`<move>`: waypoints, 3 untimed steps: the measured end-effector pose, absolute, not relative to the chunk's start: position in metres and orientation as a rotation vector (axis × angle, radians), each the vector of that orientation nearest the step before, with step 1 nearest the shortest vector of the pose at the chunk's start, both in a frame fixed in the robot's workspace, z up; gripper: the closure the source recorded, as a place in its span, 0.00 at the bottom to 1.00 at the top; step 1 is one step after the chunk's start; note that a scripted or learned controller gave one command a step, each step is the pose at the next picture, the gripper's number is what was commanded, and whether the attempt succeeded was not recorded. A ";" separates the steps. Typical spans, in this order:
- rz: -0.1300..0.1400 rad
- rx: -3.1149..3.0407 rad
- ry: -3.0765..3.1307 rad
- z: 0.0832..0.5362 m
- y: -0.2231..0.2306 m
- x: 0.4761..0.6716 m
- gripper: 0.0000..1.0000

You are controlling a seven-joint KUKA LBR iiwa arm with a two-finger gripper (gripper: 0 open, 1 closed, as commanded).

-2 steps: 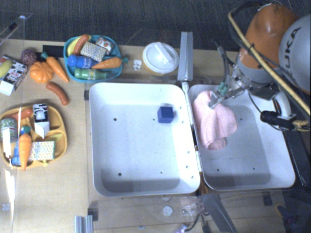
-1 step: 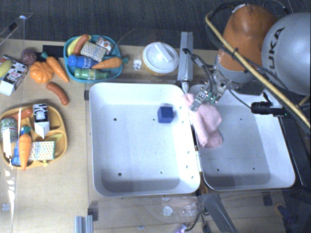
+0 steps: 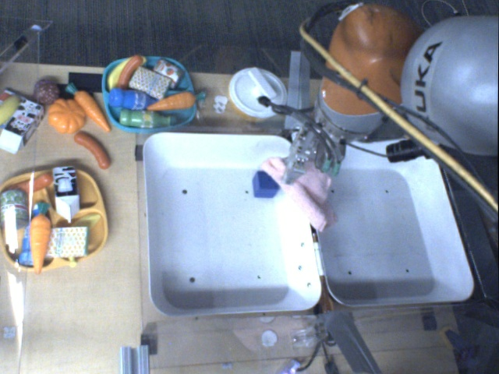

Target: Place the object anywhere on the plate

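Note:
A pink cloth-like object (image 3: 312,197) lies slantwise over the rims where the two white bins meet. Its upper end reaches up under my gripper (image 3: 302,167), which hangs at the back of the bins over that seam. Whether the pink object is gripped or only lies beneath cannot be told. A small blue block (image 3: 265,185) rests on the floor of the left bin (image 3: 203,271), just left of the pink object. A yellow plate (image 3: 97,209) with toy food sits on the bench at far left.
The right bin (image 3: 398,263) lies under the arm. Behind the left bin stand a blue bowl (image 3: 117,117) of toy food and a round white lid (image 3: 256,92). Loose toy carrots, a pumpkin (image 3: 65,115) and a sausage lie on the bench at left.

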State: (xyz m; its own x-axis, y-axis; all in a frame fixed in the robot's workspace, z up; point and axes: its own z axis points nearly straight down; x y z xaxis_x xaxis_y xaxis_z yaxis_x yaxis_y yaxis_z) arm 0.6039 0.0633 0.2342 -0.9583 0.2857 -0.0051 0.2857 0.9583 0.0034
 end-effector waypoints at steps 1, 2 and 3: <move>0.005 0.003 3.135 0.227 0.114 0.592 1.00; 0.006 -0.004 3.135 0.223 0.175 0.592 1.00; 0.006 -0.005 3.135 0.226 0.227 0.586 1.00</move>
State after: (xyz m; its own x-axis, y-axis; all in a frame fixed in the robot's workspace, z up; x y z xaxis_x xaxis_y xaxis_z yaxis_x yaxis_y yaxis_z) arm 0.5864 0.2271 0.2261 -1.0000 -0.0030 -0.0067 -0.0030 1.0000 0.0040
